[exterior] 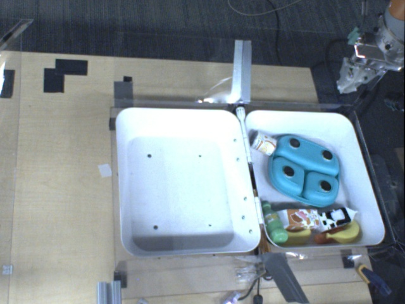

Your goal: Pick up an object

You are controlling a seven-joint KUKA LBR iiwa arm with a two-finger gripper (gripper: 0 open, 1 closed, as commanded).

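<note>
The hand hangs past the worktop's far right corner, above the dark floor and outside both bins; nothing is seen in it, and its opening cannot be told at this size. The blue moulded plastic tray with three round dimples lies well apart from it, in the middle of the right-hand shallow white bin. A small white bottle with a tan cap touches the tray's far left edge. Along the near wall sit a green bottle, a printed pouch and a yellow piece, crowded and partly overlapping, hard to separate. The left-hand white bin lies beside it.
</note>
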